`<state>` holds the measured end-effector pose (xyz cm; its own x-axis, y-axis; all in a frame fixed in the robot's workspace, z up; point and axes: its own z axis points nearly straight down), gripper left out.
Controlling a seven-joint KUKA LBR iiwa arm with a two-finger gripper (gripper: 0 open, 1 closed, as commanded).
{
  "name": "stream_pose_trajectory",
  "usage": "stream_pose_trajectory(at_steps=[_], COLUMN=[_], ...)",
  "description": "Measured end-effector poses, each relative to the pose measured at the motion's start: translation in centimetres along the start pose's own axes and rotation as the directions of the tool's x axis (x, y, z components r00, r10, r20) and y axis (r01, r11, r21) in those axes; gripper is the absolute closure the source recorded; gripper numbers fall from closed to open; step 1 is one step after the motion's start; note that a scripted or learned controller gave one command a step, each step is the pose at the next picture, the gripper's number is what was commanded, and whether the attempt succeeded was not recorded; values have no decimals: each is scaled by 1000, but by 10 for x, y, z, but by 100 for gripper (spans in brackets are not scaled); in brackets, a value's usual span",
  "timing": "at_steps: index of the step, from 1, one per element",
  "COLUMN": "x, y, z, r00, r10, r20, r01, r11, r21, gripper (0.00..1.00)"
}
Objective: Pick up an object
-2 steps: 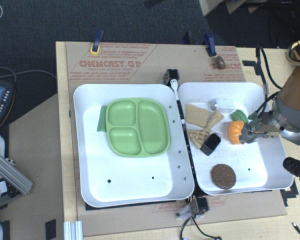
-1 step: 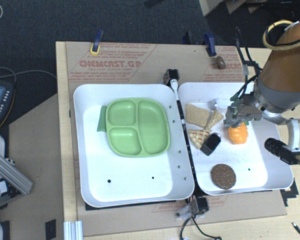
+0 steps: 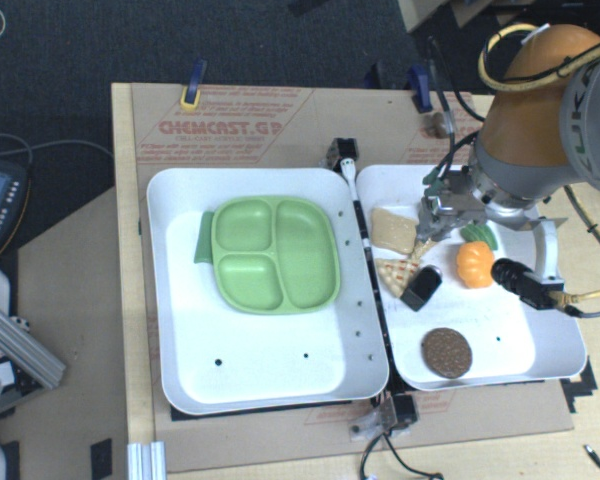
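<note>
Brown disc (image 3: 447,352), right bin (image 3: 550,353) near edge: flat, rigid, probably light; I'd pinch across rim. Beyond disc: black block (image 3: 420,287), orange ball (image 3: 474,265), round, likely to roll. Farther: tan wedge (image 3: 393,229), gripper (image 3: 438,215) low beside it, state I cannot tell. Clutter tight. Left of disc: green tray (image 3: 275,253).

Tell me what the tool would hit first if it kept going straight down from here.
Probably the tan bread-like piece under the tool, or the right bin's floor beside it; depth is unclear.
</note>
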<state>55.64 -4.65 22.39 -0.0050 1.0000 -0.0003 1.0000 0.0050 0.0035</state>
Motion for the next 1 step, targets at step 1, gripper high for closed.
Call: stream_pose_trajectory(at_steps=[1], x=[40], y=[42], z=[9], r00=[1000], r10=[0], r20=[0], r01=[0], r11=[1000], r21=[-1], gripper=[100])
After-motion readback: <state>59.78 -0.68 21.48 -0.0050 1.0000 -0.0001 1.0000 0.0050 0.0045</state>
